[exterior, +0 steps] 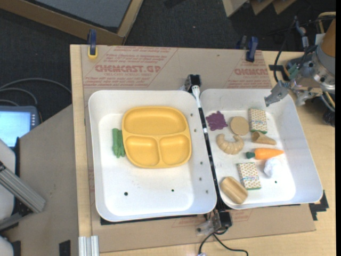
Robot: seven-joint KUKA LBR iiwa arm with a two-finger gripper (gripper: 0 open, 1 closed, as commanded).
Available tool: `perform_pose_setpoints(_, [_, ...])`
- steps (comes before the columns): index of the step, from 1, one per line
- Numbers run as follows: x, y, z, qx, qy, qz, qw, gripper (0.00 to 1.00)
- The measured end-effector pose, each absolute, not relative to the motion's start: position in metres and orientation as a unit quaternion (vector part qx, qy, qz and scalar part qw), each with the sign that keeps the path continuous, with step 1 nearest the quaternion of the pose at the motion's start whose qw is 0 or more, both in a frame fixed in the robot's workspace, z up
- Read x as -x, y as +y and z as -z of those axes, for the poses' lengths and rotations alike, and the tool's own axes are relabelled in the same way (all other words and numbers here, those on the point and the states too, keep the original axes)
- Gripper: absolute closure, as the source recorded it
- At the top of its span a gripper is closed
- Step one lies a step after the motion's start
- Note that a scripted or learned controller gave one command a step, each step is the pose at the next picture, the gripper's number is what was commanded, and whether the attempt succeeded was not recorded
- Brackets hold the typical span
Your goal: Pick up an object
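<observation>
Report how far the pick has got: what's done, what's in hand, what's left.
Done: nothing lifted yet. The croissant, carrot, purple grapes and the other food pieces lie in the right bin; the yellow tray and green piece sit in the left bin. In hand: the gripper hangs over the right bin's far corner, carrying nothing. Left: descend, grasp, lift.

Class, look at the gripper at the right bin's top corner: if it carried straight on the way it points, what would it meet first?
Likely the small patterned box, lying just down-left of the gripper in the right bin; its height above the bin is unclear.
</observation>
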State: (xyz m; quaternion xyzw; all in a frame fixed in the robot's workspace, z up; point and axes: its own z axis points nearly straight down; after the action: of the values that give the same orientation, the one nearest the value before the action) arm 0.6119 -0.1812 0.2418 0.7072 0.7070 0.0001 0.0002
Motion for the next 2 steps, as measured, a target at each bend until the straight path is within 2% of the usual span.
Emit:
perform_pose_setpoints(1, [-0.619, -0.226, -0.138, -0.708, 0.706, 0.0029, -0.004, 0.00])
perform_pose_setpoints(2, [-0.595, -0.218, -0.085, -0.706, 0.709, -0.0039, -0.003, 0.00])
